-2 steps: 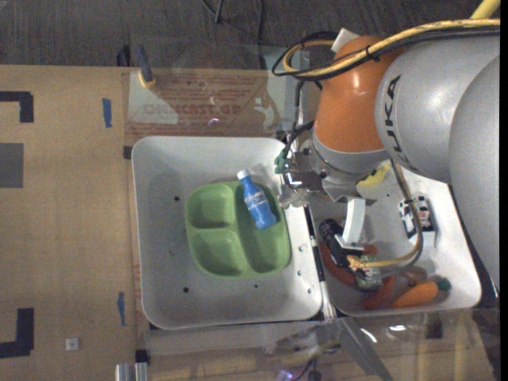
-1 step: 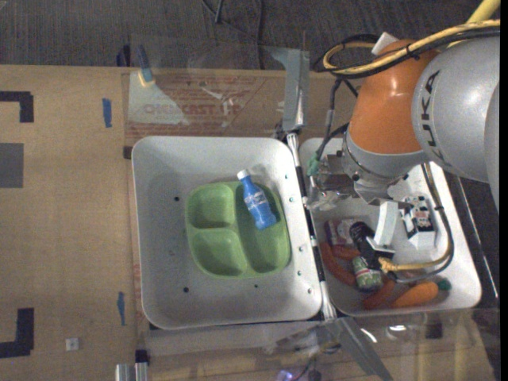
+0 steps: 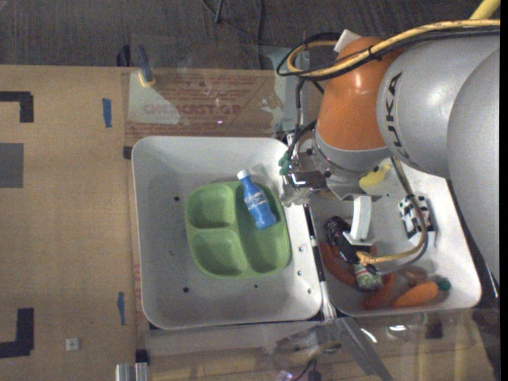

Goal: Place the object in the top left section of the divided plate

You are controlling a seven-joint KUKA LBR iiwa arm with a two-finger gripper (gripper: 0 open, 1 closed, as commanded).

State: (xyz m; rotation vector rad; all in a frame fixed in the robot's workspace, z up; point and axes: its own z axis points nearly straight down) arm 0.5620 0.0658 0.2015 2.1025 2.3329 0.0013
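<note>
Blue bottle (image 3: 258,202) is lying on its side on the green divided plate (image 3: 208,254) in the left bin (image 3: 155,236). White cap end points at the bin's far edge and sits at or just over the plate's far rim. The base points toward the middle of the plate. The body is skewed, not square to the plate. It lies mostly at the far end of the long compartment, the one on the side of the bin's right wall. Its left flank runs close to the ridge that splits off the two smaller compartments. Can't tell whether it rests on that ridge. Both smaller compartments, far and near, face the bin's left wall.

The plate sits about mid-bin, slightly toward the right wall.

Gripper (image 3: 295,173) is over the wall shared by the two bins, toward their far edge. It is just beside the bottle's cap end, on its right. There's a gap between them and nothing is visibly held. Can't tell from this angle whether it is open or closed, because the wrist blocks the view. The grey arm with its orange band covers the far half of the right bin (image 3: 464,280).

Right bin, near edge: carrot (image 3: 415,294) toward the near right corner, with a brown sausage-shaped piece (image 3: 337,266) to its left near the shared wall. A yellow piece (image 3: 373,178) shows under the wrist. A white-and-black item (image 3: 413,217) lies toward the right wall.
</note>
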